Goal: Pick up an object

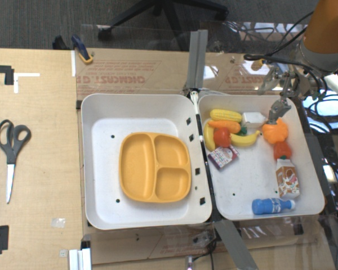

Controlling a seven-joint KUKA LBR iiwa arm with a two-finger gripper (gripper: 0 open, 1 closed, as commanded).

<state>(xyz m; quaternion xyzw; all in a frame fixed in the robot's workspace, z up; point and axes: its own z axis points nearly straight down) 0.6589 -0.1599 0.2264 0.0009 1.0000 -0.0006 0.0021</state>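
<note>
The right bin point(253, 179) holds the toys. An orange fruit point(276, 132) lies near its far right side, with a red piece point(282, 149) just in front of it. My gripper point(278, 110) hangs directly above the orange fruit, close to its top, with nothing seen held in it. Along the bin's far left lie a corn cob point(225, 115), a white block point(252, 117), a carrot point(226, 126), a banana point(245, 139) and a purple packet point(222, 157). A sauce bottle point(287, 180) and a blue bottle point(273, 206) lie at the front right.
The left bin point(101, 151) holds a yellow divided plate point(155, 166). Scissors point(11, 142) lie on the wooden bench at far left, and a blue clamp point(81, 48) sits behind the bins. Cables point(321, 103) crowd the right bin's far right corner.
</note>
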